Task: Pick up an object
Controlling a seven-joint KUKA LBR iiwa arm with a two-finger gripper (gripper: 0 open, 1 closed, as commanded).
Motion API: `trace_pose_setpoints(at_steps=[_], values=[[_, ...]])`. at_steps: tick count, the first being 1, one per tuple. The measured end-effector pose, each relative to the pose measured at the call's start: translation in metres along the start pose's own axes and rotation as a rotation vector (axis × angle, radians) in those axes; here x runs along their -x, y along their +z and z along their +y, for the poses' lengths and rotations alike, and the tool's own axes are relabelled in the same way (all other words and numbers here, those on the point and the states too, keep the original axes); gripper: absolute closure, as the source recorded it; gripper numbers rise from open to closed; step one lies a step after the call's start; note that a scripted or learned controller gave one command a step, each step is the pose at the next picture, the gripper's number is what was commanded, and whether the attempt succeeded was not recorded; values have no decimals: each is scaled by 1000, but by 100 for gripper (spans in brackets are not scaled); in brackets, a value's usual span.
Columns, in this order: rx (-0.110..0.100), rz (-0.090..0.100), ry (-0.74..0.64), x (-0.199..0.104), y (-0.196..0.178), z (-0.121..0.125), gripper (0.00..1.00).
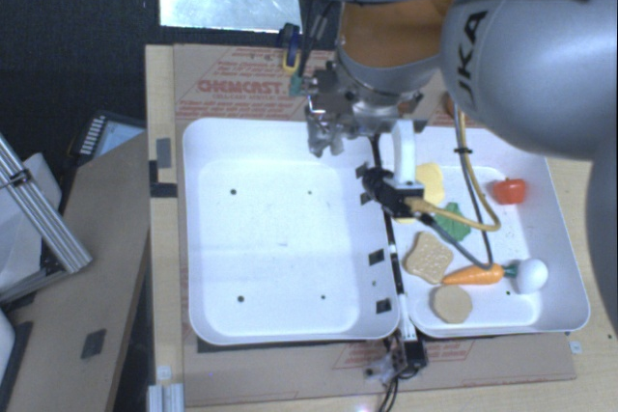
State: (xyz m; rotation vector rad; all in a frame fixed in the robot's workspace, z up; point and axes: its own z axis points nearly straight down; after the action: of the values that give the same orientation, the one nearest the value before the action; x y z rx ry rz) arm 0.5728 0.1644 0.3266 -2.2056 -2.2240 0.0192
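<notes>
The gripper [324, 142] hangs over the left bin's [280, 246] far rim; whether it is parted I cannot tell. Toy foods, a carrot [473, 275] among them, lie right of it on the right bin [565, 299], cardboard [241, 82] beneath

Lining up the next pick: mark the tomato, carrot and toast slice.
tomato [510, 191], camera view, middle of its red body
carrot [473, 275], camera view, mid orange shaft
toast slice [428, 258], camera view, centre of its face
</notes>
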Motion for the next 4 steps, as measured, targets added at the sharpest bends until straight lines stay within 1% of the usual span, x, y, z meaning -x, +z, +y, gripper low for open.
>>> trace_pose_setpoints(at_steps=[1, 2, 3, 4], values=[[18, 4, 5, 3, -21, 3, 100], [12, 3, -1, -74, 50, 6, 100], [28, 6, 4, -69, -45, 49, 100], [32, 10, 2, -69, -182, 19, 100]])
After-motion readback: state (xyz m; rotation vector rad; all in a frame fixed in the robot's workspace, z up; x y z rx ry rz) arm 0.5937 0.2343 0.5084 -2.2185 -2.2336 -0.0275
